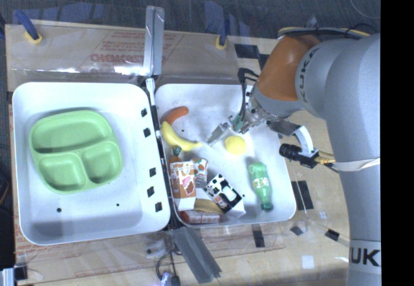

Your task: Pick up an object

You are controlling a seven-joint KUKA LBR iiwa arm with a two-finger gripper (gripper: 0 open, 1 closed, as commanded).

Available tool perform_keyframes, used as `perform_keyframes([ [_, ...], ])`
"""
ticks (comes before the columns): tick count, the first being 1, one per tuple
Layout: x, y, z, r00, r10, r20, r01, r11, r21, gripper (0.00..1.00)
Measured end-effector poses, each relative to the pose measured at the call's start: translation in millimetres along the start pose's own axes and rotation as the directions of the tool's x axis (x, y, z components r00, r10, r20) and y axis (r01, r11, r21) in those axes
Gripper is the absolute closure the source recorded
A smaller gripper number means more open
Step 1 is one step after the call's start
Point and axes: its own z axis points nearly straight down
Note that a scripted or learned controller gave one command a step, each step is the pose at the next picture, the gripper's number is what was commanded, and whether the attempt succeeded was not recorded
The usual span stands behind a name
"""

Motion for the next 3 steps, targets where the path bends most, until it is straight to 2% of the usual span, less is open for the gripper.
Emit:
perform_keyframes([
  [1,-9.7,12.5,-58.3,0.994,-0.114,0.002,0.114,0.994,-0.001,0.0],
  [2,-9.6,12.4,-64.9,0.993,-0.116,-0.001,0.116,0.993,0.003,1.0],
  [3,-9.6,12.4,-64.9,0.993,-0.116,-0.001,0.116,0.993,0.003,0.0],
])
